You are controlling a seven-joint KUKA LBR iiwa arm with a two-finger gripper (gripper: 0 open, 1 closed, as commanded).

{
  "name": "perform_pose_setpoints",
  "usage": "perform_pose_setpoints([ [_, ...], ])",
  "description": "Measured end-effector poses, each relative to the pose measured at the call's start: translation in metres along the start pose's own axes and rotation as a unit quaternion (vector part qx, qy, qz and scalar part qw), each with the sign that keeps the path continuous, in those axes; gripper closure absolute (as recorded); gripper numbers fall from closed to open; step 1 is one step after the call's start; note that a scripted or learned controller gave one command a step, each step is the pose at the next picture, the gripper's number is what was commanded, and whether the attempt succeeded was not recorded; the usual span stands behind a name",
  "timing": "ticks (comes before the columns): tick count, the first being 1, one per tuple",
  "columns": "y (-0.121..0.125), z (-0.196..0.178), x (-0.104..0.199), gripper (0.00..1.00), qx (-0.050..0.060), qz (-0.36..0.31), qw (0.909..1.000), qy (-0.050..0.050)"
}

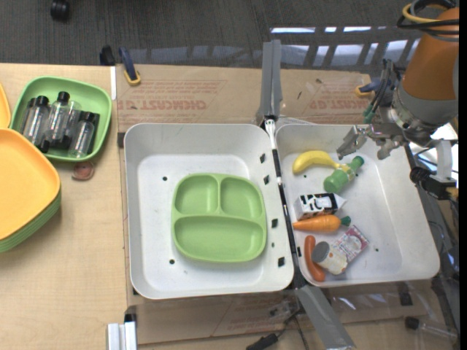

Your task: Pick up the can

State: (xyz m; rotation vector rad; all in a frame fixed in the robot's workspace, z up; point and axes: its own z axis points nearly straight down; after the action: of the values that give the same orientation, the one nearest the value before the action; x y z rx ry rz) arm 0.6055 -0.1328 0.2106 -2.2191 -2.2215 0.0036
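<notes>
One can (344, 248) lies flat, grey end pointing lower-left.

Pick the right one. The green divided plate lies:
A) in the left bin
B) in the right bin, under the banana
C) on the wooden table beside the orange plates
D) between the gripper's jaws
A: the green divided plate lies flat in the left bin, while the banana is in the right bin.
</notes>
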Motion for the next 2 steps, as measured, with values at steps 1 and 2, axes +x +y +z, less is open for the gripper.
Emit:
perform_pose_setpoints([
  [1, -0.062, 0.087, 0.011, 0.0, -0.002, 0.068, 0.9977, 0.0],
  [2, -0.115, 0.104, 0.011, 0.0, -0.022, 0.009, 0.9997, -0.002],
])
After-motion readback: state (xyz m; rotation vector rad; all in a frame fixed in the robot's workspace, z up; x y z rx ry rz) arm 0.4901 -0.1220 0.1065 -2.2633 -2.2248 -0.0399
